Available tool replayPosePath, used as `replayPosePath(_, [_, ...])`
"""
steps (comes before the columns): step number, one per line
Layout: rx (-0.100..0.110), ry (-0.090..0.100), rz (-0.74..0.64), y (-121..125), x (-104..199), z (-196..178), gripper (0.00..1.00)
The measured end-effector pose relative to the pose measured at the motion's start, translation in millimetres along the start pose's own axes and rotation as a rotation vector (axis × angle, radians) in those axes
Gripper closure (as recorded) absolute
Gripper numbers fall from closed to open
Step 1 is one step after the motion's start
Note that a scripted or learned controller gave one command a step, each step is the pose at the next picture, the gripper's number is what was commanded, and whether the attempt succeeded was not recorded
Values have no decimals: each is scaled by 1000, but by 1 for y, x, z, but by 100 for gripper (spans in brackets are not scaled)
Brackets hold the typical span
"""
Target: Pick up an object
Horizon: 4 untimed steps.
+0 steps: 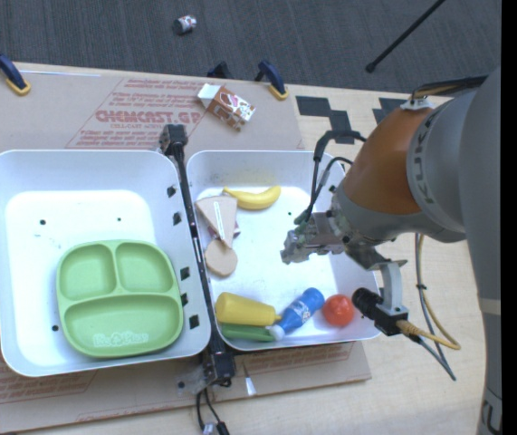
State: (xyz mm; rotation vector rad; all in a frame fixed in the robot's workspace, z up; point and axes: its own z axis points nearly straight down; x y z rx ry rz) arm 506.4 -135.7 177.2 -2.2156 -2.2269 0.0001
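Gripper (296,248) hangs over the right bin (267,159), above bare floor near its right wall; finger spread can't be told from this angle, nothing seen between them. Banana (253,197) lies at the bin's far side. Sandwich slice (219,217) and a tan round piece (221,260) sit along its left wall. Yellow piece (244,310), blue bottle (300,310) and red ball (338,310) line its near edge. Green divided plate (118,297) sits in the left bin (23,179).

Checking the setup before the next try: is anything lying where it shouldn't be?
Yes. A small carton lies tilted on the cardboard behind the right bin, outside both bins. A small grey object also sits on the dark floor beyond the bench.
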Motion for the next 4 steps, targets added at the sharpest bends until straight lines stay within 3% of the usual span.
replayPosePath(1, [0,0,0,0,0,0,0])
replayPosePath(2, [3,1,1,-31,-76,86,0])
replayPosePath(3, [4,3,-3,-30,-75,76,100])
replayPosePath(4, [-5,-3,-2,-11,-51,-122,100])
